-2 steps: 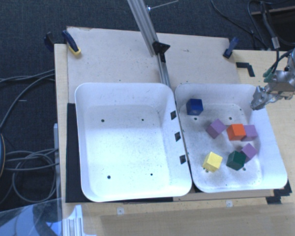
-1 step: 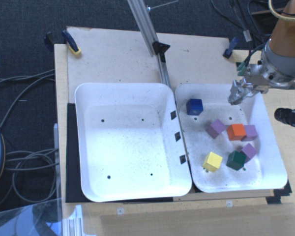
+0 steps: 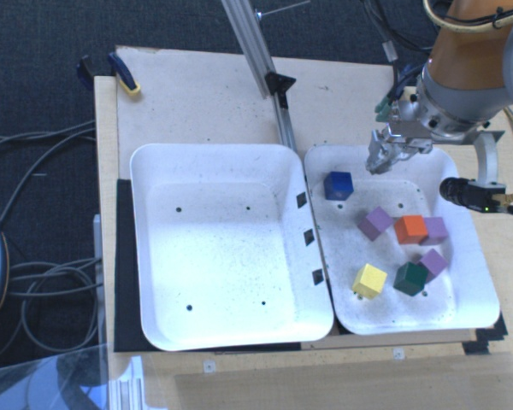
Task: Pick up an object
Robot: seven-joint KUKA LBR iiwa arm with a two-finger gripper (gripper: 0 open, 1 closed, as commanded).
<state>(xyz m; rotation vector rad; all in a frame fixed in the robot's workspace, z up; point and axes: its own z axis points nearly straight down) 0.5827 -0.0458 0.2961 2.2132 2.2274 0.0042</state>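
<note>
A grey robot arm with an orange band reaches in from the right, its gripper hanging over the far edge of the right bin. Nothing sits between the fingers; whether they are spread or closed cannot be told from this angle.

Two shallow white bins sit side by side on a pale wooden worktop. The left bin holds no objects. The right bin holds seven small blocks. A blue cube lies nearest the gripper, just below and left of it, apart from the others. Further toward the near side sit a purple block, an orange block touching a second purple block, a third purple block resting against a dark green block, and a yellow cube.

The blue cube looks the easiest target, since it stands alone with free space on every side. A good pick would centre the gripper over it, turn the fingers to meet two flat faces, then descend straight. The clustered blocks risk being nudged or caught in pairs.
</note>
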